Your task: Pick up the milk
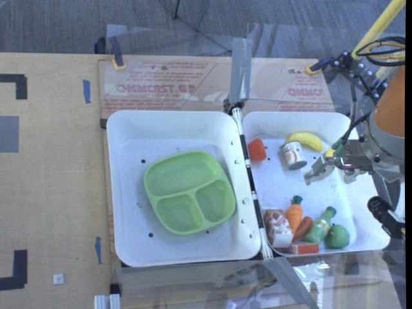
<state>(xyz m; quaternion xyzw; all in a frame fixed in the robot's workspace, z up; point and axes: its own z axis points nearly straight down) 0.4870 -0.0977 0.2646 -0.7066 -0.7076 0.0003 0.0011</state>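
While cornered, milk (277, 228) against divider (253, 192).

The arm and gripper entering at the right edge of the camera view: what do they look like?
The arm shows an orange band above grey metal wrist hardware. The gripper is pale grey metal with two slim fingers. Black cables loop above it near a yellow rod, and a black fitting sits lower at the right edge.

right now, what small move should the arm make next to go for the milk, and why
Probably shift the end effector toward the near-left corner of the right bin: the milk carton lies there against the divider, beside the carrot, while the end effector hangs by the can.
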